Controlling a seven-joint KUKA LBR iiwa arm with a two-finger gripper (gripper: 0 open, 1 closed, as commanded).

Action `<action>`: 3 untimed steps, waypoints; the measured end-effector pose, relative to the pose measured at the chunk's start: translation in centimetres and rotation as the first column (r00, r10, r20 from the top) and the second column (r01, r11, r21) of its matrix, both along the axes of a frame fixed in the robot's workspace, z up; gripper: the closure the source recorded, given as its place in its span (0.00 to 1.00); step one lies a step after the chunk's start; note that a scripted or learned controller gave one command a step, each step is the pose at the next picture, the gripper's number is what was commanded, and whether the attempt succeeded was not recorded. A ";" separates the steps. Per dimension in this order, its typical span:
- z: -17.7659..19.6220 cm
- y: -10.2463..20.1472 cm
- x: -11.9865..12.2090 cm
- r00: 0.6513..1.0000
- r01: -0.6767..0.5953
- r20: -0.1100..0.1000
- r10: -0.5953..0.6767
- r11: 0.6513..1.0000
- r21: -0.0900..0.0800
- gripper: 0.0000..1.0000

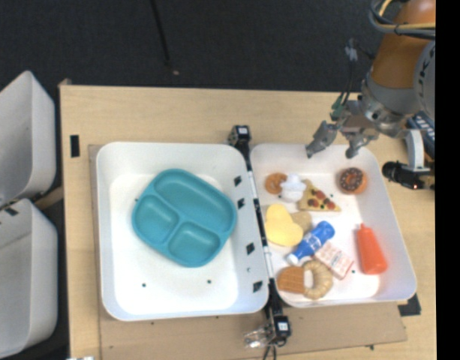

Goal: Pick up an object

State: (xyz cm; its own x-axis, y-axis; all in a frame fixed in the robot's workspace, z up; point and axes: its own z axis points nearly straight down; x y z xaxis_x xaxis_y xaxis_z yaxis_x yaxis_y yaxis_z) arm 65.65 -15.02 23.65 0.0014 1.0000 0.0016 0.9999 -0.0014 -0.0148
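My gripper hangs over the far edge of the right bin, open, with nothing between its two grey fingers. Below it in the bin lie a chocolate donut, a pizza slice, a small brown cookie, a white lump, a yellow heart-shaped piece, a blue bottle, an orange-red bottle, a pink-and-white packet and a tan bagel.
The left bin holds a teal divided plate. A black clip sits at the far end of the wall between the bins. White housings stand off the bench's left side.
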 end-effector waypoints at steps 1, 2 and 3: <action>0.7 0.0 0.2 1.000 -0.001 0.011 0.001 1.000 -0.001 0.00; -4.1 0.4 -0.3 1.000 -0.002 0.007 0.002 1.000 -0.002 0.00; -10.7 0.8 -0.4 1.000 -0.004 0.007 0.004 1.000 -0.002 0.00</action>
